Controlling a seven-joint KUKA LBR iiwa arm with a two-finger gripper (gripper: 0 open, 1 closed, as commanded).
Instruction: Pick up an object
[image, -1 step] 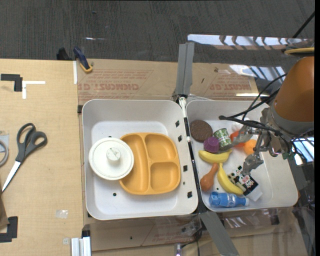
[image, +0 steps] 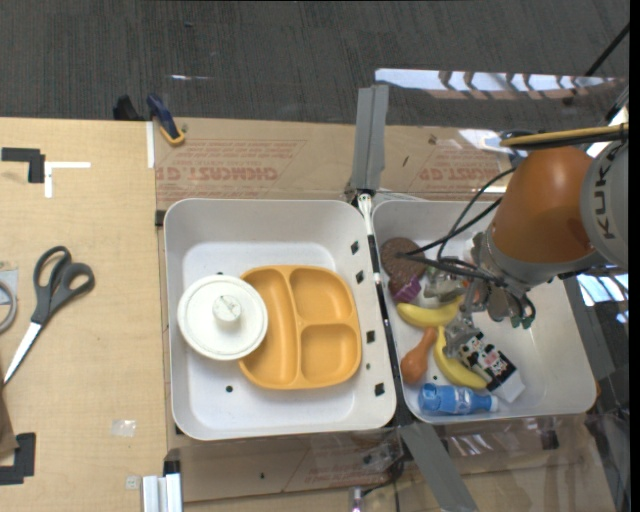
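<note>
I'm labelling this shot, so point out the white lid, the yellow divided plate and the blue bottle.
white lid (image: 223, 316): camera view, on its top near the knob.
yellow divided plate (image: 315, 300): camera view, on the upper right compartment.
blue bottle (image: 455, 401): camera view, on its body.

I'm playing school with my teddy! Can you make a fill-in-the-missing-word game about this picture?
1. The yellow divided plate lies in the ____ bin.
2. The round white lid overlaps the plate's ____ edge.
3. The robot's claw hangs over the ____ bin.
4. The blue bottle lies by that bin's ____ wall.

Missing words: left, left, right, front
</note>
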